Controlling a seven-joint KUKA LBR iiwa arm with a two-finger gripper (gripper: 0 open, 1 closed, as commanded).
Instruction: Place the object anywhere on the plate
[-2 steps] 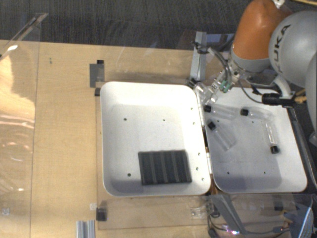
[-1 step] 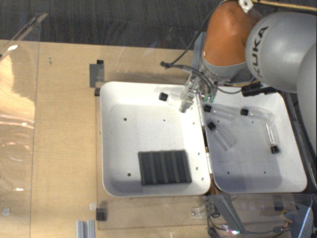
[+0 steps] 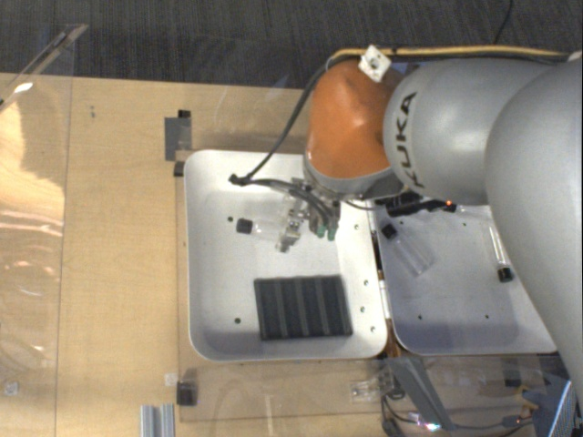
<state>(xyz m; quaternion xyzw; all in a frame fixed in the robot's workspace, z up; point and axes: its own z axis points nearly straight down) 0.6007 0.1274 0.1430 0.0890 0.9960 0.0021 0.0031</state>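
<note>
The plate is a black ridged rectangle lying in the front half of the left bin. A small black block rests on that bin's floor behind the plate, towards the left. My gripper hangs below the orange wrist band, over the bin's middle, just right of the block and behind the plate. It is a short gap from the block and not touching it. Green parts show on the gripper's right side.
The right bin holds a clear piece, a small dark bit and a thin pen-like rod. The grey arm covers the back of the right bin. A black cable loops over the left bin's back.
</note>
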